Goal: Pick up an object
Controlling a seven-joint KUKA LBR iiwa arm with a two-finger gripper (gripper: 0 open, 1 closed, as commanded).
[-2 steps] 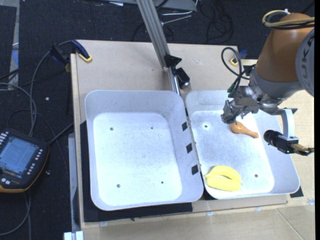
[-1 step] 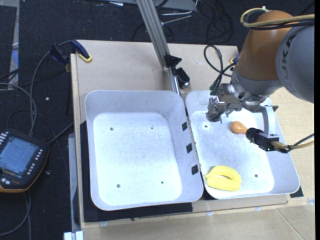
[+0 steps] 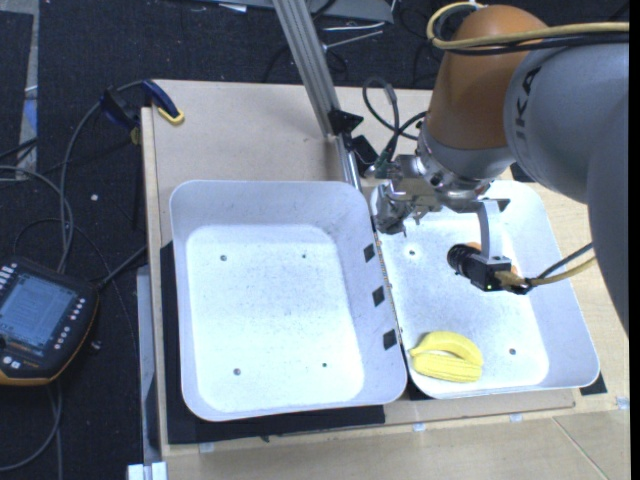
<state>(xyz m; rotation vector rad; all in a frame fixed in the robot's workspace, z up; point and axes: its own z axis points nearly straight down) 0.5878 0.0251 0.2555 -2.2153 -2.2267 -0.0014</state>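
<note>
You are at the approach step: the gripper [image 3: 398,211] hangs over the far left corner of the right bin [image 3: 560,268], gripping nothing; whether it is spread or pressed together cannot be told. The yellow banana [image 3: 446,356] lies well nearer the camera than the gripper, so you likely need to travel over it, then descend

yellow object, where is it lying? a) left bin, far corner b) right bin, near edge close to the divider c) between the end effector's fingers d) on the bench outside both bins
b: the yellow object lies in the right bin, low by its near edge beside the divider.
</note>
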